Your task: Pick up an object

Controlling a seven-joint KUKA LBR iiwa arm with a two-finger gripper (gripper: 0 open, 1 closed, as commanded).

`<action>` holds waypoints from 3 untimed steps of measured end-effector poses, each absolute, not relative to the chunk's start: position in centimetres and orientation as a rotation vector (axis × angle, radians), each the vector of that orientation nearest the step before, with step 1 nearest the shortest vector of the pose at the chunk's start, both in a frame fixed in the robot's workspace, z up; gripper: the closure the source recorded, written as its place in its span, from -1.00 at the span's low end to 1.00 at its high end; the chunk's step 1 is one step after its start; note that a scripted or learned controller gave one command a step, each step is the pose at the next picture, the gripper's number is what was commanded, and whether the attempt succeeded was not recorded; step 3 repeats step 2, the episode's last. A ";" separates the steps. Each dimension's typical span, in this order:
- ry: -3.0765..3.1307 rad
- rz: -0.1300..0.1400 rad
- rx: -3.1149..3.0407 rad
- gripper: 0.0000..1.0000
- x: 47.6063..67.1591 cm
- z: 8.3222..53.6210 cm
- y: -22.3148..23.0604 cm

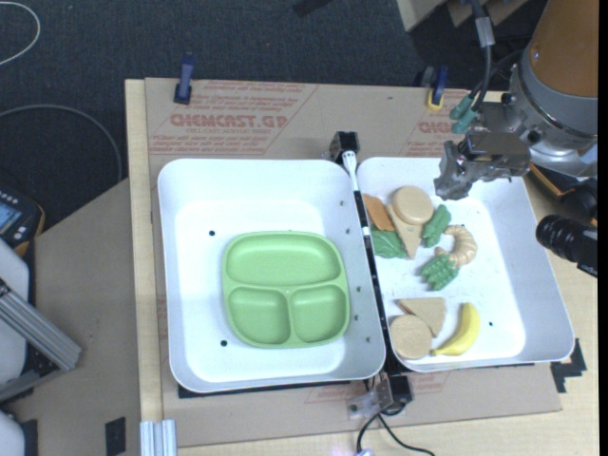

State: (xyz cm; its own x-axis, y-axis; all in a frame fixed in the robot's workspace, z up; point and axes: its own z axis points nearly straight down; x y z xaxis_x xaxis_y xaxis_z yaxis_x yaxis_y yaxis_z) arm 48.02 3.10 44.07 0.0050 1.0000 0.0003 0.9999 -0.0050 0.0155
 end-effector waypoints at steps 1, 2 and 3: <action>2.219 -0.010 2.231 1.00 47.9 37.0 -1.1; 2.227 0.010 2.210 1.00 48.0 41.3 5.2; 2.227 0.010 2.210 1.00 48.0 41.3 5.2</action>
